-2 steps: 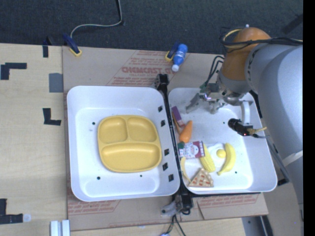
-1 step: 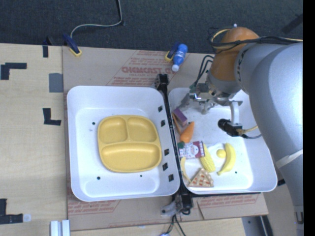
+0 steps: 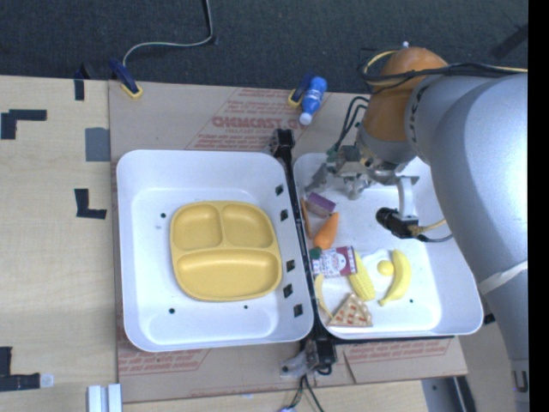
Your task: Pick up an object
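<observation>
Two white bins sit side by side on the surface (image 3: 240, 127). Nearest the camera in the right bin (image 3: 429, 316) lie a waffle-patterned wedge (image 3: 350, 312), a yellow corn cob (image 3: 361, 280), a banana (image 3: 397, 275) and a small pink-labelled packet (image 3: 334, 262). Just beyond them are an orange carrot (image 3: 325, 228) and a purple block (image 3: 320, 202). The left bin (image 3: 146, 178) holds a yellow divided tray (image 3: 225, 250). Farther back, the claw (image 3: 347, 172) hangs over the right bin's far end, close above the purple block; whether it is spread or pressed together I cannot tell. Nothing appears gripped, so this looks like the approach step, and the next move probably calls for a descent centred on one toy. Beyond the bins lie a blue-and-white bottle (image 3: 309, 94), brown cardboard and dark carpet (image 3: 257, 15) with a cable.
</observation>
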Robot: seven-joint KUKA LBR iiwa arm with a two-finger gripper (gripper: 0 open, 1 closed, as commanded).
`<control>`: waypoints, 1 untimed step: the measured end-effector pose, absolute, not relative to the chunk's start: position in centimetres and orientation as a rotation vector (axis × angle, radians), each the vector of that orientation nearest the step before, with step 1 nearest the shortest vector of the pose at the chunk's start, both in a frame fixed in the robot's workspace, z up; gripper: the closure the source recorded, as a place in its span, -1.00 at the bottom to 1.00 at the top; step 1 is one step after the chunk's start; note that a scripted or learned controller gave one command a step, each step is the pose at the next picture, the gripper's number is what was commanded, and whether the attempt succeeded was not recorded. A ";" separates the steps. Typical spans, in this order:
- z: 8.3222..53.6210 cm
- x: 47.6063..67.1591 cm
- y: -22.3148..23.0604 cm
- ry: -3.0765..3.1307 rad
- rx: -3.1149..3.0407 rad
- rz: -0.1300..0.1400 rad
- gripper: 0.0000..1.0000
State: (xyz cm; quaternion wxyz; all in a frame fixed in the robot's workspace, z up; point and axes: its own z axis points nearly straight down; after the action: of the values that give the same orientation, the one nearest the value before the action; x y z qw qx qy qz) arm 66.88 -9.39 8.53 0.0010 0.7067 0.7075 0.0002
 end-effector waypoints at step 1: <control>9.5 66.9 -9.4 2.222 2.218 0.000 1.00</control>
State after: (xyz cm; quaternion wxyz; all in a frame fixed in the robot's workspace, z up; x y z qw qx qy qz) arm 66.89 -9.39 9.51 0.0009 0.7065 0.7077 0.0001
